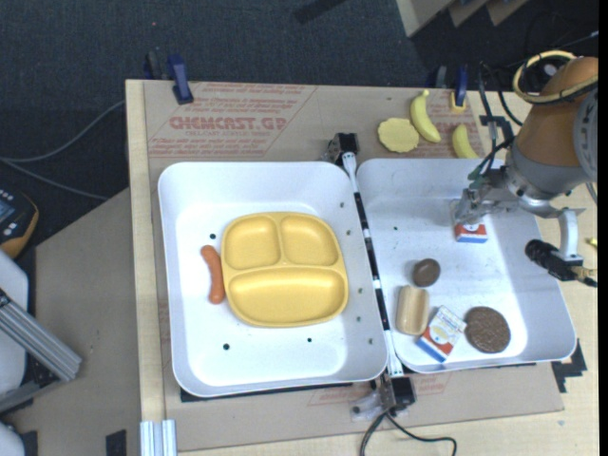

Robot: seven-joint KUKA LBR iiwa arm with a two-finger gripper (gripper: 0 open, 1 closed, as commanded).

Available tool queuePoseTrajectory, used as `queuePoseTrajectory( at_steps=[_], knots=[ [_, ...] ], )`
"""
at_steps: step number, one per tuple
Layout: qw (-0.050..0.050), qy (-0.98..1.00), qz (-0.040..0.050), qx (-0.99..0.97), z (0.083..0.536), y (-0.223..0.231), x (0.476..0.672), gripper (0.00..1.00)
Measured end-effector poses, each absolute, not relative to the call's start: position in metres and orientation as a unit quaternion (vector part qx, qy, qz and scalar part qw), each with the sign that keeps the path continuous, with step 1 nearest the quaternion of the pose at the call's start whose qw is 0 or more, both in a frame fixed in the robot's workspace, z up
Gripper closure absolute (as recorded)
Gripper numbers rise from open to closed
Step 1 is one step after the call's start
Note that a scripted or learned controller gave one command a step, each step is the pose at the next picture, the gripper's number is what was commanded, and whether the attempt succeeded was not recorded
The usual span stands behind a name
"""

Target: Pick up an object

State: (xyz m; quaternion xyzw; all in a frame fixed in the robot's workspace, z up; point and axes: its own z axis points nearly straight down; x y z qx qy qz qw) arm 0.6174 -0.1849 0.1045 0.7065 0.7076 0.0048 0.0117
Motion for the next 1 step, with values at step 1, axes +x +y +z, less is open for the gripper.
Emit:
queuePoseTrajectory(
  at_steps=[1],
  knots=[
    [0.011,0.708,0.0043,0.707,0.1031,-0.1847,0.6167,0.00]
  ],
)
